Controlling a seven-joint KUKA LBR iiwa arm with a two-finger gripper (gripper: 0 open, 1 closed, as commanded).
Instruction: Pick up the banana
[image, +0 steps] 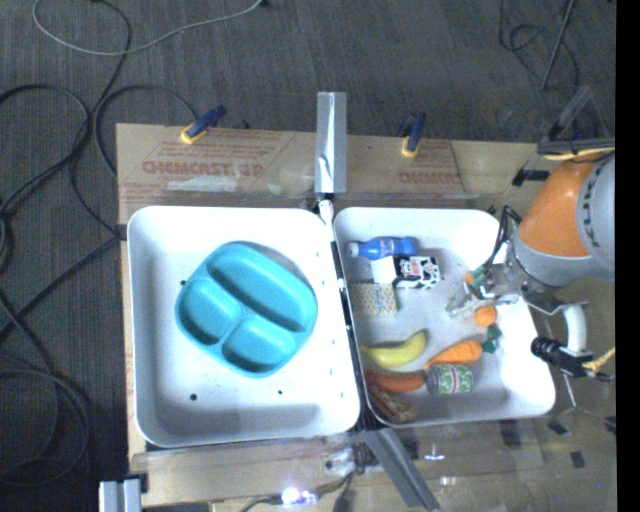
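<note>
Beside a carrot (456, 352) in the right bin (525, 395) lies the banana (393, 351).

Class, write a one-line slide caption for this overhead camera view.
Gripper poised in the right bin, banana lying untouched beside it.

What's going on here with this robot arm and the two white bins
A grey and orange arm reaches in over the right bin, its pincer near that bin's right side, beside a small carrot. The banana it is meant to pick up lies apart from it, untouched, among other toy food. The left bin holds a blue divided plate.
</note>
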